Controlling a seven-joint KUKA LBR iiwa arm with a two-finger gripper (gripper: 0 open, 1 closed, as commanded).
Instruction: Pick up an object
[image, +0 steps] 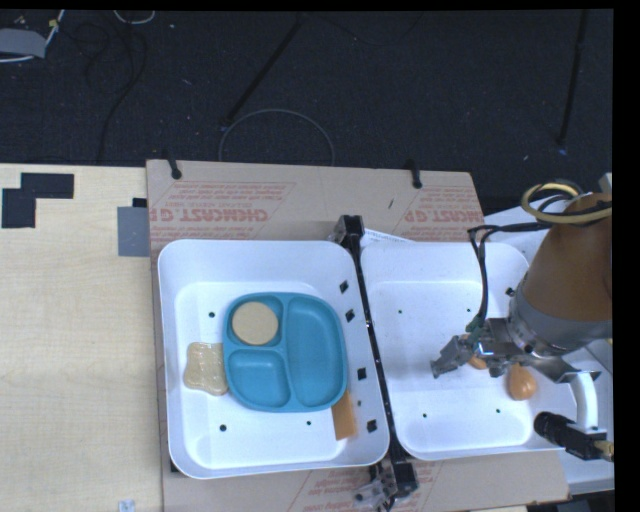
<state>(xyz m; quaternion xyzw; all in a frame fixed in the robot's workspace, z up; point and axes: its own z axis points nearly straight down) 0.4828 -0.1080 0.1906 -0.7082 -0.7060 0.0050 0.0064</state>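
Under the gripper (470, 358), a half-hidden orange object (520, 382)

**Count of things on the bench**

Two white bins: the left bin (190, 290) and, right of it, the right bin (420, 300). In the left bin: one blue divided plate (300, 355), one round tan disc (254, 323) on that plate, one pale flat piece (205, 369), one brown strip (344, 420). In the right bin: one orange-tan lump (520, 383).
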